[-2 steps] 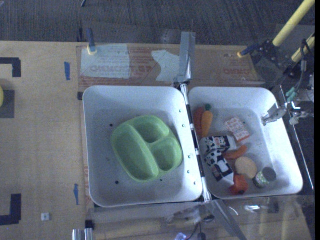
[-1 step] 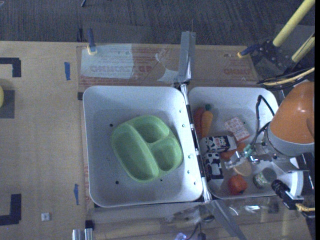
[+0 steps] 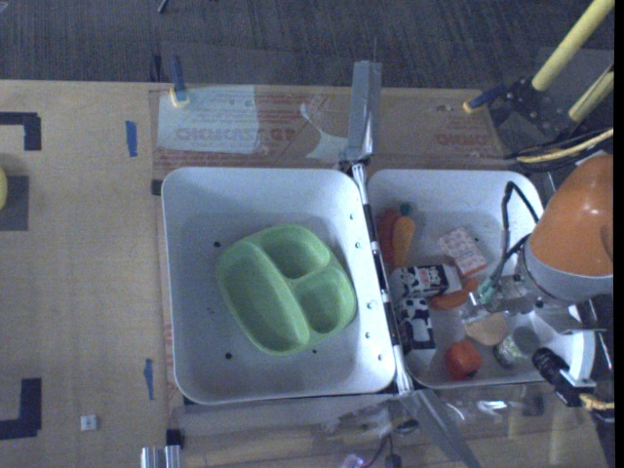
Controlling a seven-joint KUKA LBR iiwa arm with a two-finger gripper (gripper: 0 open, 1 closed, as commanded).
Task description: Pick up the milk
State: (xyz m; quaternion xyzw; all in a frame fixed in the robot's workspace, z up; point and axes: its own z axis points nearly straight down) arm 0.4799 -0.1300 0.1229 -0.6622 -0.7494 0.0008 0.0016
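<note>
The milk (image 3: 421, 300) is a small carton with black-and-white cow patches. It lies in the right bin (image 3: 444, 185) close to that bin's left wall. My gripper (image 3: 490, 298) hangs low over the middle of the same bin, just right of the carton, under the grey wrist and orange band (image 3: 581, 224). An orange item (image 3: 450, 300) lies between the gripper and the carton. Nothing is visibly held.
An orange carrot (image 3: 403, 238) and a pink box (image 3: 462, 251) lie at the back of the right bin. A red item (image 3: 464, 359), a beige piece (image 3: 486, 330) and a small can (image 3: 508, 351) sit near its front. The left bin (image 3: 195, 261) holds a green divided plate (image 3: 286, 288).
</note>
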